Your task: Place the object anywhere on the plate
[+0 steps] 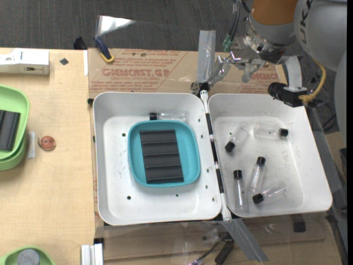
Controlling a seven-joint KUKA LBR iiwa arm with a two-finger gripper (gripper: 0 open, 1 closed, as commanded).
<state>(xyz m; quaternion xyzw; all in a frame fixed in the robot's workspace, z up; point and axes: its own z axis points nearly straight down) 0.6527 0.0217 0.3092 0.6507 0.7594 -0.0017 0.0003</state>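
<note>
Above the bins' far edge, end effector (241, 61), grip state unreadable; vials (257, 171) lie below it, plate (164, 154) lower-left.

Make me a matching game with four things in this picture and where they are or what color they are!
Things:
1. teal plate
2. vial by the plate
3. five loose vials
4. orange band

Clues:
A. in the right bin
B. on the arm, above the wrist
C. in the middle of the left bin
D. in the left bin, just behind the plate's far edge

Pairs: 1-C, 2-D, 3-A, 4-B
</note>
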